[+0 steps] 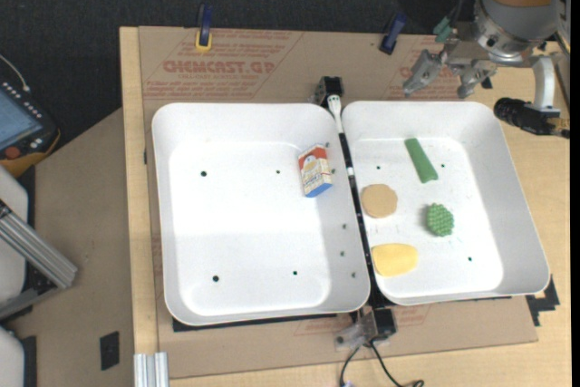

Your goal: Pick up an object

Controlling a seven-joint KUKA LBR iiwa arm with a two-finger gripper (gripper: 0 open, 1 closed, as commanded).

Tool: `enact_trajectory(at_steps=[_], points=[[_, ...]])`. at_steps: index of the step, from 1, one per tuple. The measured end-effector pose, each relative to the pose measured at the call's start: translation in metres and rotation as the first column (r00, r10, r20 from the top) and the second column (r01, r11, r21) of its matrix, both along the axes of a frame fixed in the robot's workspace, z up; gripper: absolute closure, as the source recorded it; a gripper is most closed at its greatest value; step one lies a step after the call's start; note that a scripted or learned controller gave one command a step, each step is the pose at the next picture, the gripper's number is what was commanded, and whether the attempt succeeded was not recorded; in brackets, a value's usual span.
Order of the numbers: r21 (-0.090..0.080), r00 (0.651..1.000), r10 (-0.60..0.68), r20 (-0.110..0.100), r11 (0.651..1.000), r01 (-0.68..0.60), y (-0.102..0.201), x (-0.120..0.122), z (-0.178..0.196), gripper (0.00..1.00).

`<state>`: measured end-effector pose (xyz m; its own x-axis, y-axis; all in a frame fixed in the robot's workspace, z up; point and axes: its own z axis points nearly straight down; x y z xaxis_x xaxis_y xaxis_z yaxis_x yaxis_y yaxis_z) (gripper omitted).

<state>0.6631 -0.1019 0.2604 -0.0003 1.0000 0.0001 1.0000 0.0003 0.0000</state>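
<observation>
Gripper (446,75) sits above the far edge of the right bin (507,149), over the cardboard sheet (272,68), fingers spread apart with nothing between them. The right bin holds four items: green bar (420,160) toward the far side, tan round disc (380,200) near the divider edge, green knobbly ball (439,219) to its right, yellow oval piece (395,259) nearest the camera. All four lie apart from each other. The left bin (181,195) holds a small red-white-blue carton (314,171), by its right wall. Two clamps, one yellow-blue (205,27) and one blue (393,32), pin the cardboard's far edge.
</observation>
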Motion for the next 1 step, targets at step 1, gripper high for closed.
enact_trajectory(at_steps=[1], points=[[0.003, 1.0, -0.005, -0.016, 1.0, 0.005, -0.0224, -0.0807, -0.1145, 0.0]])
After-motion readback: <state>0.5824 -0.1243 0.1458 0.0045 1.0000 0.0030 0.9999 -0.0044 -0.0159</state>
